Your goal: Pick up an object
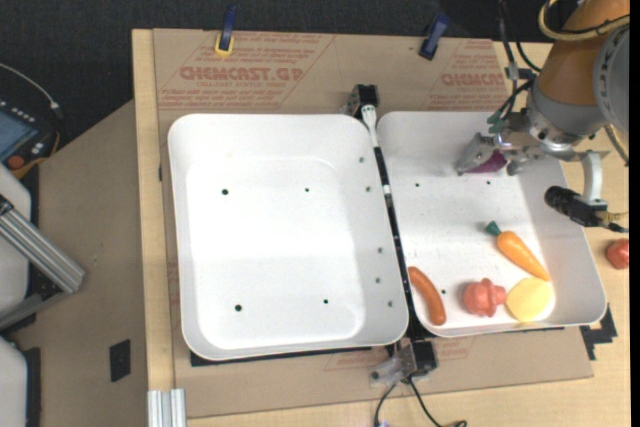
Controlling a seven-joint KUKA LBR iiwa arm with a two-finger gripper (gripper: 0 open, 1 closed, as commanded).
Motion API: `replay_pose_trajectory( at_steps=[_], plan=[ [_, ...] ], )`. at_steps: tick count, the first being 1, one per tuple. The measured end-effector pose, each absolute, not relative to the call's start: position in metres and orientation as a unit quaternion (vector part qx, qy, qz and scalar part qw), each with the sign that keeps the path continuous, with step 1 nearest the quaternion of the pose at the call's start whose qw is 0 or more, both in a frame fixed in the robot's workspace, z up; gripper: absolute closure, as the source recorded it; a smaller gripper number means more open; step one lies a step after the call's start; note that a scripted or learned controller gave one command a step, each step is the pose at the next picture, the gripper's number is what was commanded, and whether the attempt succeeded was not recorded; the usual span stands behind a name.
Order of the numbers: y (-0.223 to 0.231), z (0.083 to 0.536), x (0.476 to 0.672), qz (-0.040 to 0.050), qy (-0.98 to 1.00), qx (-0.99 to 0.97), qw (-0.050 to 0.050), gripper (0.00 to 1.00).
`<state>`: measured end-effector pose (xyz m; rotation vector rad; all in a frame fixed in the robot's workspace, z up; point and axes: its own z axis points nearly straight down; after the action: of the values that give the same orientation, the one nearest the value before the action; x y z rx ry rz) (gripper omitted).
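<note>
Gripper (487,158) | low over right bin (440,215) | purple item (487,166) beneath

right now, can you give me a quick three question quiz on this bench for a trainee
1. True or false: the carrot lies in the left bin.
2. How many items sit along the near edge of the right bin?
3. Which is nearest the gripper: A sausage, B carrot, C lemon?

Key: 1 false, it lies in the right bin. 2 three: sausage, red toy, lemon. 3 B.
</note>
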<state>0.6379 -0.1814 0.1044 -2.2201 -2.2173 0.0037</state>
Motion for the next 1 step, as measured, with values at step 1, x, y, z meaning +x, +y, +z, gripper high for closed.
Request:
replay_pose_trajectory(
  at_steps=[1],
  plan=[
    [-0.1922, 0.1416, 0.6687, -0.0016, -0.708, -0.706, -0.004, 0.00]
  ],
)
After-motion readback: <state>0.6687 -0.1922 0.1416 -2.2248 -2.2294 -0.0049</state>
